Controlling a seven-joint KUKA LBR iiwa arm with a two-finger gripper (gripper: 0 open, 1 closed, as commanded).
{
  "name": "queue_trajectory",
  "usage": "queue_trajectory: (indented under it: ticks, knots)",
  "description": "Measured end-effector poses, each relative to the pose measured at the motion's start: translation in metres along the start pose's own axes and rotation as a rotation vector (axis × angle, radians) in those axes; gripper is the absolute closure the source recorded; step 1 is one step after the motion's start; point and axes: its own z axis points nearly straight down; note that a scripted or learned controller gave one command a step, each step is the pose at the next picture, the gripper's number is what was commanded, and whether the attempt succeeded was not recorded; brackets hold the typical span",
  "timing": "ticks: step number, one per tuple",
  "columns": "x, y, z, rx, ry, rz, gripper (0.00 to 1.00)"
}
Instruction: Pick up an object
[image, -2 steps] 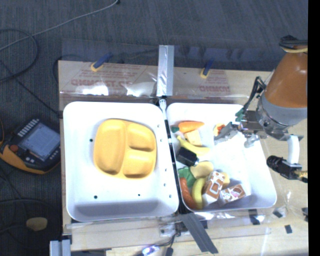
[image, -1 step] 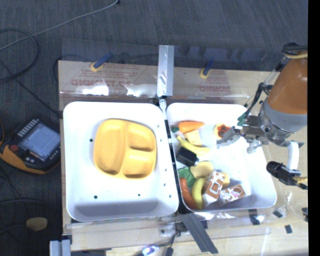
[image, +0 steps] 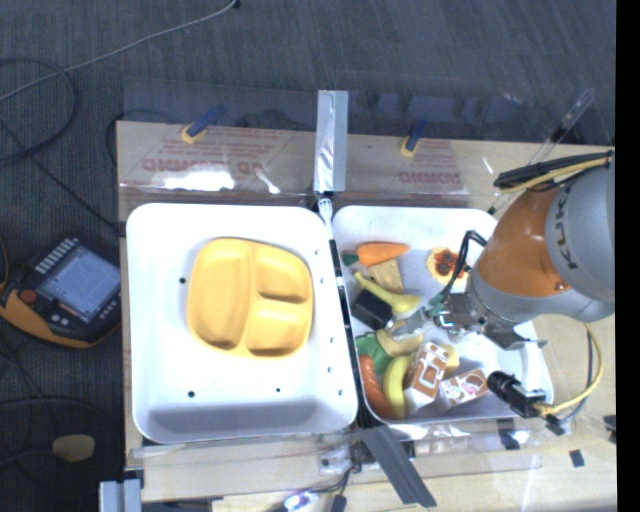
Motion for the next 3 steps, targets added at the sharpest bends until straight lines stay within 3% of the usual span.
queue_trajectory:
  ticks: [1,2,3]
  knots:
    - [0.008,-0.028,-0.001,-0.009,-0.006,-0.177,0.00]
    - [0.009,-0.027,-0.008,-0.005,0.000,-0.178,1.00]
    - [0.079,0.011,-0.090,0.017,0.003,-0.041,1.00]
